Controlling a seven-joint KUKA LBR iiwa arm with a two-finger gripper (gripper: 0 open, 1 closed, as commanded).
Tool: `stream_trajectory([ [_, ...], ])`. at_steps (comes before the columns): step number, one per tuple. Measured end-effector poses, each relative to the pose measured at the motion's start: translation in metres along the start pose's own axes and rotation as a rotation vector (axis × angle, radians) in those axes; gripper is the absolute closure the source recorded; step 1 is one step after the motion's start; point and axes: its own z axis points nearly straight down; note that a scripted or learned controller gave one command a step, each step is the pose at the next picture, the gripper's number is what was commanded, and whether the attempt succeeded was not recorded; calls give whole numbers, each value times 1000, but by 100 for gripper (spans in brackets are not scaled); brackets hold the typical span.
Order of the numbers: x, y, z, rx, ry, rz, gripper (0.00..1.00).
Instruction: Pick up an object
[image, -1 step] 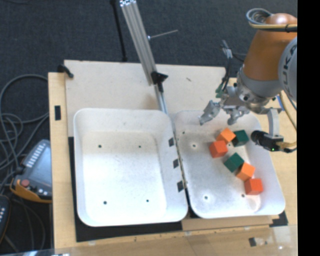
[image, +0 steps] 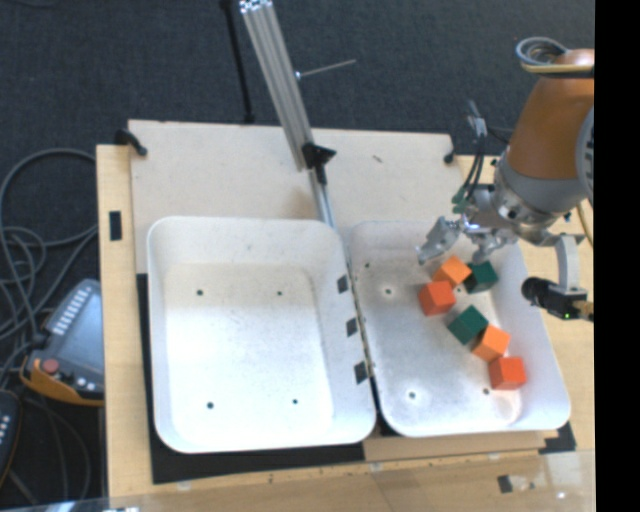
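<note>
Camera view: the tool (image: 452, 243) hangs low over the right bin (image: 400, 400), just above an orange block (image: 455, 270) that lies touching a dark green block (image: 483, 277). Whether its fingers are spread or closed, and whether anything sits between them, I cannot tell at this angle. The orange block looks small, stiff and light, probably foam or wood. Its flat opposite faces offer the best hold, though the green neighbour crowds one side.

Grey arm (image: 540, 185), orange band, black cables, silver tool (image: 462, 238)
</note>
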Motion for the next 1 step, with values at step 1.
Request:
stream_trajectory([
  [1,-33,-36,122,0,0,-1,0],
])
